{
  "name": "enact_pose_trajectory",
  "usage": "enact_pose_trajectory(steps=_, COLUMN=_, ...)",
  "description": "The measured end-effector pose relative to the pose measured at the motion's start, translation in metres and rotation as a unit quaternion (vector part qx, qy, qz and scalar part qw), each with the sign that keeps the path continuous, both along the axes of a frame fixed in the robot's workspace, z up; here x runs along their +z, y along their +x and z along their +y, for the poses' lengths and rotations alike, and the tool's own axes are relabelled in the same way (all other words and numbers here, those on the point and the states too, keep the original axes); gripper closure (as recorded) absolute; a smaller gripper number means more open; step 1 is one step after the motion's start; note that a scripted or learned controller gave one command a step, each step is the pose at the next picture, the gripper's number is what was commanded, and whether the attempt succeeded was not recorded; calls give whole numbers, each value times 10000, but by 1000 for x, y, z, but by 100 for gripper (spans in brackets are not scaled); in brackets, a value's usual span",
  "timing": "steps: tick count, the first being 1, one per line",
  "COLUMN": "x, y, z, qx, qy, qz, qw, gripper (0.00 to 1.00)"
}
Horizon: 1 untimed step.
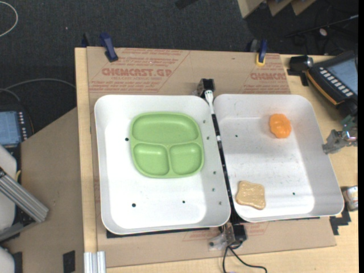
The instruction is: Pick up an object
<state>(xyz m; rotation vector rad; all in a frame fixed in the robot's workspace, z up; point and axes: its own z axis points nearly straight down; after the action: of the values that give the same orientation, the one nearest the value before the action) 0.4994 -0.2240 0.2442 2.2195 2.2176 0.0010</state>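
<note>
An orange rounded object (280,125) lies in the right bin (307,169), toward its back right. A tan, toast-shaped piece (251,195) rests near that bin's front left corner. In the left bin (114,198) sits a green divided plate (167,144) with three compartments. At the view's right edge, just outside the right bin's rim, a grey metal piece that looks like my gripper (338,140) pokes in. It is well apart from both objects and holds nothing that I can see.
The bins stand side by side on a cardboard-covered bench (148,67), joined by a dark seam (218,152). Blue and yellow clamps (108,47) grip the back edge. A handheld controller (335,78) lies at the back right.
</note>
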Motion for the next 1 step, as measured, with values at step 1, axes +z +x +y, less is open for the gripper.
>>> enact_pose_trajectory(steps=1, x=-24, y=57, z=1, qx=22, qy=0, qz=-3, qw=10000, gripper=100)
